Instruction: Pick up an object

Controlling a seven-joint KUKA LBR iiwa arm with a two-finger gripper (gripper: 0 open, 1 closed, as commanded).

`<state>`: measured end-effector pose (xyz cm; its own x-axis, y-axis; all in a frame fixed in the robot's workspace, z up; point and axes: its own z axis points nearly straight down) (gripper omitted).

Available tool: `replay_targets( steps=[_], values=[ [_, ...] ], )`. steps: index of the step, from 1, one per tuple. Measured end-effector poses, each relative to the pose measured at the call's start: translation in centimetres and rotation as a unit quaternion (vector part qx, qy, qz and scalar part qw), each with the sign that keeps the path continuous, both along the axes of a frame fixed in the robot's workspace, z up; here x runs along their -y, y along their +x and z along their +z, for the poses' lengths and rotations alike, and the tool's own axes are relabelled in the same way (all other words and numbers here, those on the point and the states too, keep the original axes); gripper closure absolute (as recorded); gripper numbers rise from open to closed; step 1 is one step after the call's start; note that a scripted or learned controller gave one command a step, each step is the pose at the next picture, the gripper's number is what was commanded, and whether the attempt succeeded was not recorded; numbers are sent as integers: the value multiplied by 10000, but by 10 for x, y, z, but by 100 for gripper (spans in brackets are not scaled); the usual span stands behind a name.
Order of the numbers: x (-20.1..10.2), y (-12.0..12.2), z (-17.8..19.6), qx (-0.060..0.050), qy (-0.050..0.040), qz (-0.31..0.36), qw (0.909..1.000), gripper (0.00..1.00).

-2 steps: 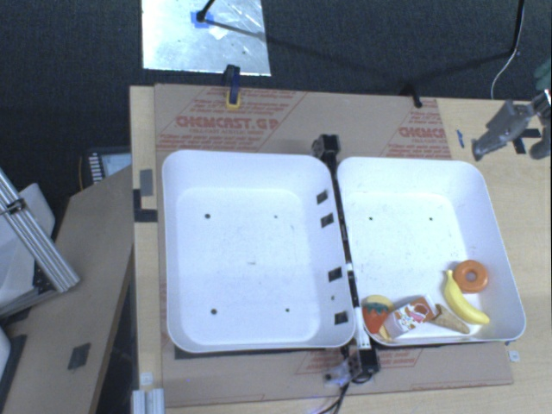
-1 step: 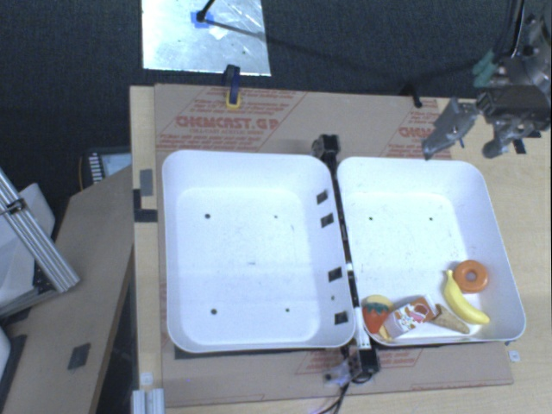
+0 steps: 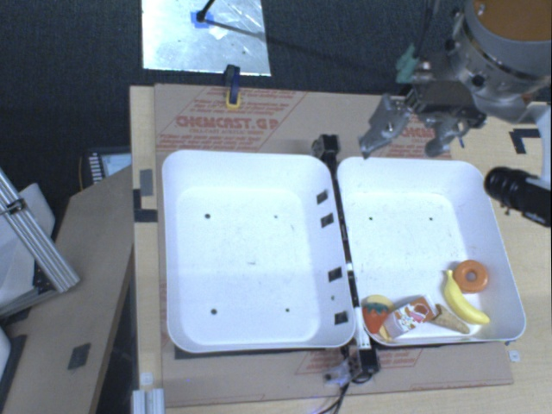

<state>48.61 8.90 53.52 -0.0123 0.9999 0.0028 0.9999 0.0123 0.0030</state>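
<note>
Up at the top right, the arm (image 3: 509, 33) hangs above the bench, its orange band showing near the corner, and the gripper (image 3: 405, 136) sits over the far rim of the right bin (image 3: 405, 205). Its two fingers (image 3: 378, 134) are spread apart, one on each side, with nothing between them. They are well above the bin's floor and well away from the objects.

All the objects are crowded into the near right corner of the right bin. There is a yellow banana (image 3: 463, 302) lying curved along the right side, and just above its upper end sits an orange ring (image 3: 471, 275), touching or nearly touching it. To the left of the banana lies a small tan wedge (image 3: 450, 320), and beside that a red and white packet (image 3: 409, 316) lying tilted. At the left end of the row, against the wall by the divider, rests a round orange and red fruit (image 3: 376, 312). The packet and the fruit are touching; I cannot tell which overlaps which.

The left bin (image 3: 198, 231) sits beside it, the two joined by a dark strip with clips (image 3: 332, 222). Under both lies a brown cardboard sheet (image 3: 259, 115) with red print. Beyond the bench, a shiny metal plate (image 3: 205, 24) lies on the dark floor.
</note>
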Motion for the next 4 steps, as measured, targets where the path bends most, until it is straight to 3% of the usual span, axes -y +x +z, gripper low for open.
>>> replay_targets(
  steps=[2, 3, 4],
  values=[
    [-116, 0, 0, -5, -1, -15, 10000, 0],
    [-147, 0, -11, -14, -8, -21, 10000, 0],
    [-145, 1, 2, 5, 1, -35, 10000, 100]
  ],
)
